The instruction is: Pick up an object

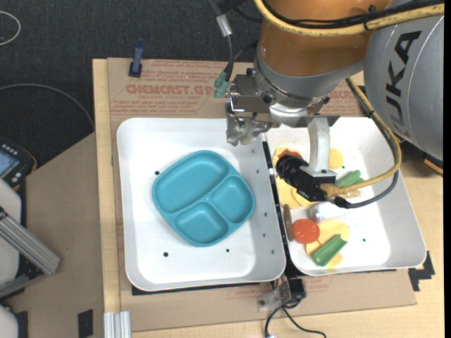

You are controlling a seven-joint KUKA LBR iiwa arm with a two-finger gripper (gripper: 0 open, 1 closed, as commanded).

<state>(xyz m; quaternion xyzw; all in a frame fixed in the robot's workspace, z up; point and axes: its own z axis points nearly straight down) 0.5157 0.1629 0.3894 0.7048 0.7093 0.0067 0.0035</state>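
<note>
Blue divided plate: flat in the view's left bin, long axis upper-left to lower-right. Gripper: at that bin's far right corner, with the plate near, toward the view's lower left; whether released or clenched cannot be told. Red disc lies in the other bin.

arm: reaches in from right | gripper: pointing down
</note>
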